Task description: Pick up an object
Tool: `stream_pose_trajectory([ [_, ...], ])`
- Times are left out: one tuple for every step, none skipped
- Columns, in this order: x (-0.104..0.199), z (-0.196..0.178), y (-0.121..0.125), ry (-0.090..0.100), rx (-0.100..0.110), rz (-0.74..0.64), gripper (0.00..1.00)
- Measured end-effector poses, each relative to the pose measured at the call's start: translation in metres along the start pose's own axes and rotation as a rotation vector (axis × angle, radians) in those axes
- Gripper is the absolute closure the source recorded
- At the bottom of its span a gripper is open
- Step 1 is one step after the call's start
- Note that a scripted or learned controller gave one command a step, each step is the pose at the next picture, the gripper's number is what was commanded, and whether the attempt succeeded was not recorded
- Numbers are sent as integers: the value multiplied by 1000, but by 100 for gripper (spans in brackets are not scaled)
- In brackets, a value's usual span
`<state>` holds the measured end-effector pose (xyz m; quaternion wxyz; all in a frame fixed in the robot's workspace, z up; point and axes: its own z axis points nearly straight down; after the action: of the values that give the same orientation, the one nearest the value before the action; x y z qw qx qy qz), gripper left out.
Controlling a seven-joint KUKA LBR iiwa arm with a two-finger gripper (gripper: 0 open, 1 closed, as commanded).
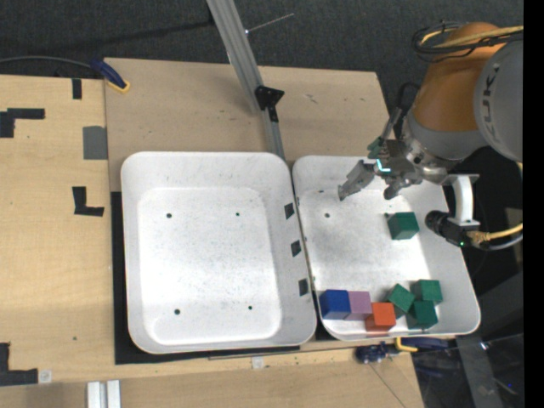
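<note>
Overhead slanted view of your workcell. Two shallow white bins sit side by side on the bench: the left bin (pixel 144 228) fills the centre of the frame, the right bin (pixel 340 253) the right-centre. Your arm (pixel 463 83), grey with an orange band, enters from the upper right. Its gripper (pixel 371 183) hangs over the upper part of the right bin, jaws spread apart with nothing between them. A lone green cube (pixel 403 225) lies just below and to the right of the gripper, apart from it. Along the lower edge of the right bin you see a cluster: a blue cube (pixel 335 303), a purple cube (pixel 360 303), an orange cube (pixel 382 314) and three green cubes (pixel 416 302), packed close together. A grey metal pole (pixel 238 41) slants down from the upper centre.
</note>
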<state>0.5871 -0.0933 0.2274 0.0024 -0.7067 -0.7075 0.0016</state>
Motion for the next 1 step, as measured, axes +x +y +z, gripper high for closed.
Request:
stream_pose_trajectory([
  [0,-2,1,-1,-4,-1,0],
])
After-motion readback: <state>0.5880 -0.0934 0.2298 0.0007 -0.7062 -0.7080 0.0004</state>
